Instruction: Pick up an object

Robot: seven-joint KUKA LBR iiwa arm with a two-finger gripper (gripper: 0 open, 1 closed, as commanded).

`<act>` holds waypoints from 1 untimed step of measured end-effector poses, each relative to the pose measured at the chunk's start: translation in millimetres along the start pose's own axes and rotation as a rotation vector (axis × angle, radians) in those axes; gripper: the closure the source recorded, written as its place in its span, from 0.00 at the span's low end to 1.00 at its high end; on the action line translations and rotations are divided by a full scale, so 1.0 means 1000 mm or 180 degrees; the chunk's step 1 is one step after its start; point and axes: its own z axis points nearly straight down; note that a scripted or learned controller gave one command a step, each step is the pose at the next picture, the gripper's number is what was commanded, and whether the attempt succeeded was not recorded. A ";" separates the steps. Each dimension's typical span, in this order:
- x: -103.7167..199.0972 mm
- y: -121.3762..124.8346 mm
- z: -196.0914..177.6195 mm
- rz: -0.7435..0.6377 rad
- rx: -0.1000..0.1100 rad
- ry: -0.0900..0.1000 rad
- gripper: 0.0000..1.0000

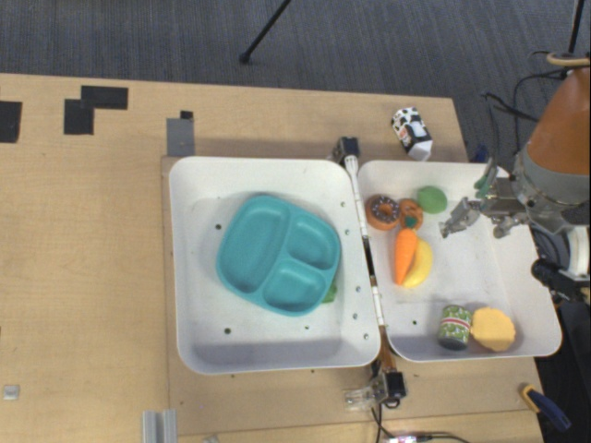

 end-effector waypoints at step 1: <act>0.031 0.020 0.107 -0.0461 0.0011 0.0005 0.00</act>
